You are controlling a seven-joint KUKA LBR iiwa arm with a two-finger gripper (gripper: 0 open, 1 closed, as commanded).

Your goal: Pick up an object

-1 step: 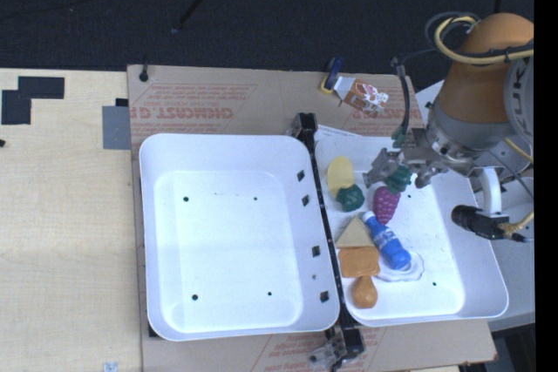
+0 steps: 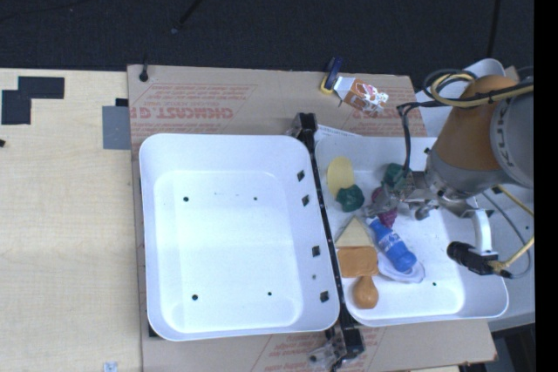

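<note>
Evenly and brightly lit from above, no hard shadows. Mild glare on the left white bin (image 2: 227,231), its floor nearly washed out. Dark, detail-poor background beyond that bin. Soft overall, slightly blurred and grainy.

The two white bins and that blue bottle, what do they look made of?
The two white bins look like smooth moulded plastic: rounded corners, soft sheen. The blue bottle seems to be plastic too, glossy blue with a pale label, though it is too small to be sure.
</note>
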